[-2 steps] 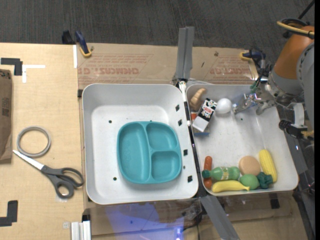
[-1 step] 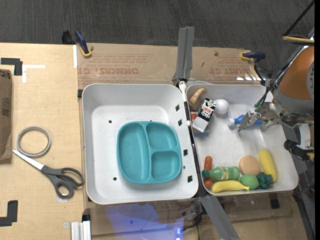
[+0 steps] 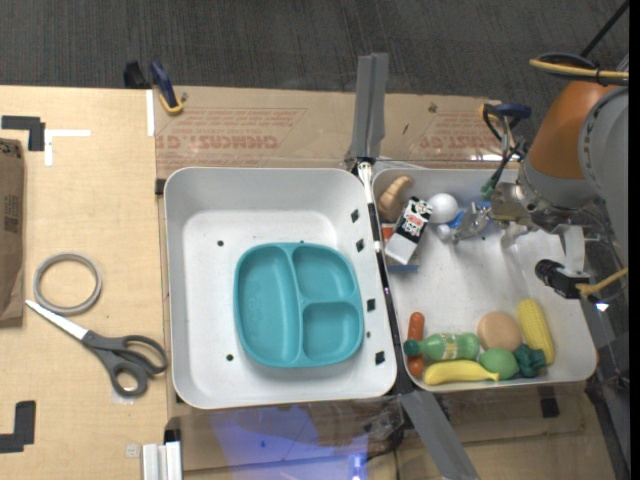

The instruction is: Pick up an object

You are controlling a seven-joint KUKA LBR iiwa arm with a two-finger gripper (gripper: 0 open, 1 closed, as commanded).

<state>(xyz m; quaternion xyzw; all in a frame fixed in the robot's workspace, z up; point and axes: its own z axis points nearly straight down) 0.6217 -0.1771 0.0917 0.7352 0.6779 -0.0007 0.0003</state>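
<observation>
Gripper: gripper [image 3: 478, 220] is low in the upper part of the right bin [image 3: 450, 288], near its back wall. Whether it is spread or pressed together, I cannot tell; the metal parts there are small and mixed together. I see no object held in it.

Left bin: left bin [image 3: 195, 298] holds a teal tray [image 3: 298, 303] with three compartments; nothing lies in the tray.

Carton: small black and white carton [image 3: 408, 230] lies tilted just beside the divider, near the gripper's left side.

Brown item: brown rounded thing [image 3: 396, 190] lies in the back left corner of the right bin, just above the carton.

White ball: white ball [image 3: 441, 208] lies between the carton and the gripper, very near to the gripper. I judge it the likely target.

Front group: carrot [image 3: 416, 326], green bottle [image 3: 447, 347], banana [image 3: 460, 372], tan egg shape [image 3: 498, 330], green vegetable [image 3: 503, 362] and corn [image 3: 536, 330] lie packed together along the front wall, well apart from the gripper.

Step in hand: I think the arm is going down for a grasp at the back of the bin.

How to do it well: centre over one object only, come straight down, and close only when that object is between both sides. The ball is round and can roll away, so a push from the side is risky. The carton touches the divider, so there is little room on that side.

Lift: go up slowly and check that something really comes with it.
</observation>
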